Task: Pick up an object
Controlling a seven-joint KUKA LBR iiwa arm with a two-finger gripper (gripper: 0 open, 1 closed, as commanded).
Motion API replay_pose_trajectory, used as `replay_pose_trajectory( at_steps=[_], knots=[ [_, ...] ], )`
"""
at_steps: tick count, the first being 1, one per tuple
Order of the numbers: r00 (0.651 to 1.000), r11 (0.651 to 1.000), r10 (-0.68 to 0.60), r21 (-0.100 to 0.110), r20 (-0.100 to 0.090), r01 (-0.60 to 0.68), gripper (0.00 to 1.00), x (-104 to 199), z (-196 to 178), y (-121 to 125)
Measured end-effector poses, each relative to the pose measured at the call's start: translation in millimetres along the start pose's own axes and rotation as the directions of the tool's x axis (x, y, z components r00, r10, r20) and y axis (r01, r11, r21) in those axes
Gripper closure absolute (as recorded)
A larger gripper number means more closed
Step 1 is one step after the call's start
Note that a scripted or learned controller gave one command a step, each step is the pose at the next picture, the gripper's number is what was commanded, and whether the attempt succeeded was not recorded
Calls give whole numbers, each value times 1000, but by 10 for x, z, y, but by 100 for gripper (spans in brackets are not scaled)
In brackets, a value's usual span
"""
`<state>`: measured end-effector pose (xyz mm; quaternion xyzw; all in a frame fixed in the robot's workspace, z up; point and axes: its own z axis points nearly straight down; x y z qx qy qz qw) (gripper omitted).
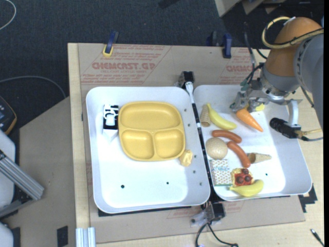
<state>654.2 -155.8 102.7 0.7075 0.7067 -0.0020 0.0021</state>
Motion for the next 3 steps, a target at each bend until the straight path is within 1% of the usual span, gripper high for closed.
replay_pose_trajectory(
  at_steps=[1, 2, 3],
  knots=[
    [1000, 1000, -2, -6, -5, 2, 100, 76, -473, 35],
    [1000, 1000, -2, -7, -4, 2, 100, 123, -926, 38],
    [1000, 1000, -2, -7, -4, 2, 100, 120, -1250, 50]
  ],
)
